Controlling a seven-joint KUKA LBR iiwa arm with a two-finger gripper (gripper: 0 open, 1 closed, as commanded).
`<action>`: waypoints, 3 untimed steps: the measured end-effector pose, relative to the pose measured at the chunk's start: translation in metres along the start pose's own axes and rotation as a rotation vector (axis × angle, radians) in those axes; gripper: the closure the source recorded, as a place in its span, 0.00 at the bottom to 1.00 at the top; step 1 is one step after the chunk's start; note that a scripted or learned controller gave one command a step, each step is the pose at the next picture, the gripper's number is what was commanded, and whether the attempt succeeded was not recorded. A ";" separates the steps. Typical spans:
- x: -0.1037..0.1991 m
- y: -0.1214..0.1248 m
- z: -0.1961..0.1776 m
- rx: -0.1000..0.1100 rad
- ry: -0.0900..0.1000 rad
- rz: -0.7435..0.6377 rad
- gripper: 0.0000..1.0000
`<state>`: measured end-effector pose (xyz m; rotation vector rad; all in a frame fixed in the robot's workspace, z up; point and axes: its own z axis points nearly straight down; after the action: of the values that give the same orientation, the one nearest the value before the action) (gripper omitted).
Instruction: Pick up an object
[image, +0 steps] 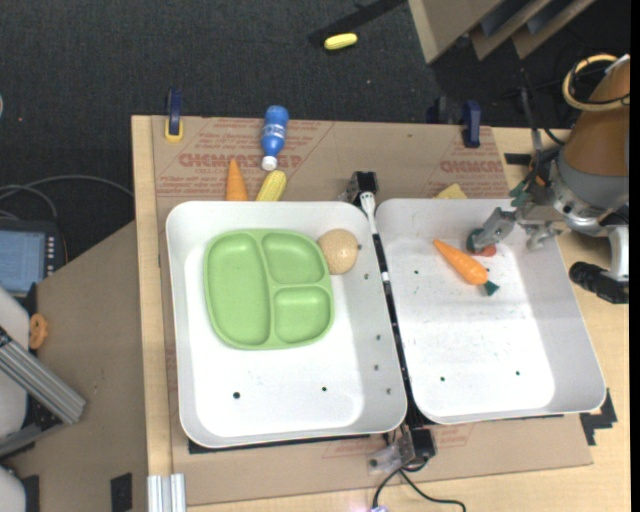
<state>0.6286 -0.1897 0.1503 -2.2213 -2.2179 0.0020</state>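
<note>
- Carrot (461, 262) in the right bin (520, 380), upper part, lying slantwise, green stub toward lower right.
- Probably light, stiff, smooth plastic; likely to roll or slip; best pinched across the thick orange middle.
- Gripper (484, 238) just beside the carrot's upper right, seemingly not holding it.
- Cannot tell the gripper's state.

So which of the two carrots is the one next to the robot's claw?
The carrot lying in the right bin, just beside the gripper. The other carrot lies outside the bins on the cardboard behind the left bin.
</note>
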 end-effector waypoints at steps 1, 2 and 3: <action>0.005 0.003 -0.011 -0.006 -0.002 -0.002 0.00; -0.005 -0.031 -0.024 0.000 0.000 0.000 0.00; -0.012 0.014 0.070 -0.005 -0.003 -0.004 0.00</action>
<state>0.6421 -0.2021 0.0803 -2.2208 -2.2265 -0.0004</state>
